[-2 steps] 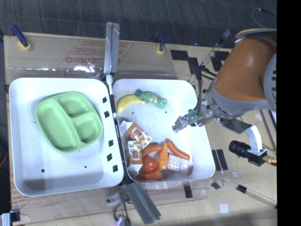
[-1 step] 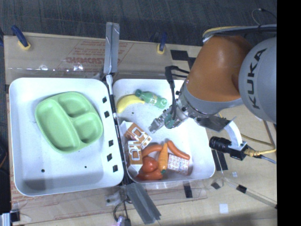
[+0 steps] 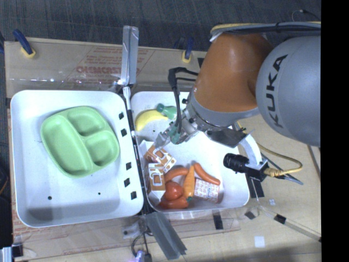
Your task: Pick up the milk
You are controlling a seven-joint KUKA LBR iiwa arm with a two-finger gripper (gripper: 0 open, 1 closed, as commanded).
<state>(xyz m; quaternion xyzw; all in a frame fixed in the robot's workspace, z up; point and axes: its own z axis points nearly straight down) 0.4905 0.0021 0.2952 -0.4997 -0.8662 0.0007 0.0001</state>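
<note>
Hovering over the right bin (image 3: pixel 240 198), the gripper (image 3: pixel 166 138), finger state indiscernible, sits just above the milk carton (image 3: pixel 157 167) lying beside a carrot (image 3: pixel 188 183) and tomato (image 3: pixel 173 191).

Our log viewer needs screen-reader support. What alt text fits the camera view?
A grey and orange arm reaches from the right over the right bin, its gripper low above a milk carton among toy food. The left bin holds a green divided plate.
</note>
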